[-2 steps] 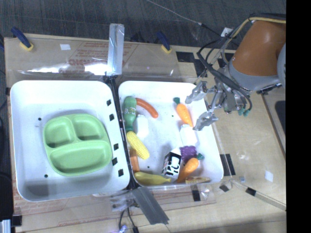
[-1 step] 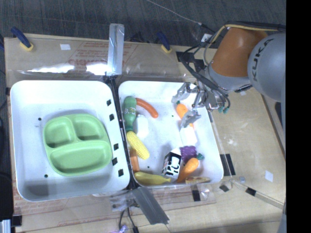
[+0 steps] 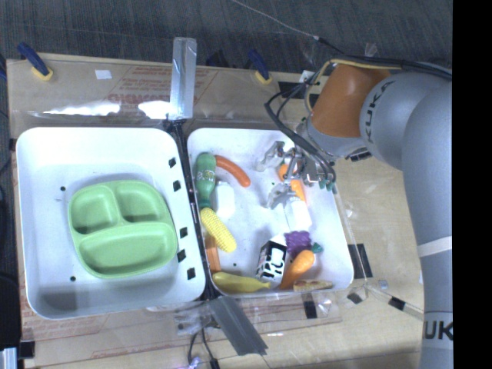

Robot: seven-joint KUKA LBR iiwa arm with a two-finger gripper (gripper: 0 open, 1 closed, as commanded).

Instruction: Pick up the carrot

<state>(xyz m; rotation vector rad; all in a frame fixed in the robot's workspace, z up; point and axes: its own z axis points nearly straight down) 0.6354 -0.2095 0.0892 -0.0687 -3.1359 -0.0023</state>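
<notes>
Grey arm point(image 3: 419, 137), orange band point(image 3: 342, 102)

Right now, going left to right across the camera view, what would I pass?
Green divided plate in the left bin → corn cob in the right bin → black-and-white carton → end effector → grey arm.

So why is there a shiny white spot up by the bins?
Camera view: light glares off the clear plastic sheet behind the left bin; the gripper looks slightly blurred over the right bin; the green tray is soft but evenly lit.
</notes>
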